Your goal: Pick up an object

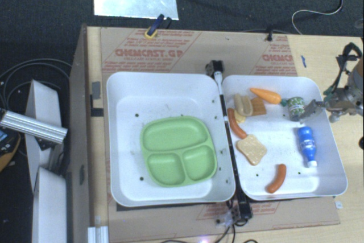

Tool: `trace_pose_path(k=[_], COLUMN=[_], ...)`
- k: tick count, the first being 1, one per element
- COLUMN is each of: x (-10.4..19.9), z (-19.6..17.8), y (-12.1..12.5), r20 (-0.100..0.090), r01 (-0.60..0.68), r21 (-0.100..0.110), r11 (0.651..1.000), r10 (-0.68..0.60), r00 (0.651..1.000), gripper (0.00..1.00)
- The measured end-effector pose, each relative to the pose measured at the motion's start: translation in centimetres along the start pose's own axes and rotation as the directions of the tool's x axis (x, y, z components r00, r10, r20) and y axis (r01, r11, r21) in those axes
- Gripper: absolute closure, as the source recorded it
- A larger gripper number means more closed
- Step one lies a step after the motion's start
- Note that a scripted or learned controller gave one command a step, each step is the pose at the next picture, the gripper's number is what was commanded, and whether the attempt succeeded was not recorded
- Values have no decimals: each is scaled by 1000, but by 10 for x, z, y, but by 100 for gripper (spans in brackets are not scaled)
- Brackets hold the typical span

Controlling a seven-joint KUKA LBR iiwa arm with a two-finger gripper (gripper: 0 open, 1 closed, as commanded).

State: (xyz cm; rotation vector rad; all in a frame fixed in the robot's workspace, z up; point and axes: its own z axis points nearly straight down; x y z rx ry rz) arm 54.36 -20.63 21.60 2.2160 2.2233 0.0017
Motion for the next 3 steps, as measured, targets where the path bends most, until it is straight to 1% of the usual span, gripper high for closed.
trace_pose_path(k=[1,2,3], x=[78,81,80], z=[78,137,126], y=[59,116,116], r20=[-3,-3,-2], r01=[2,-13,-7], r21=[3,42,45], r11=[1000,999,999], r10=[-2,13,7], r00=[1000,1000,1000], gripper=[0,0,100])
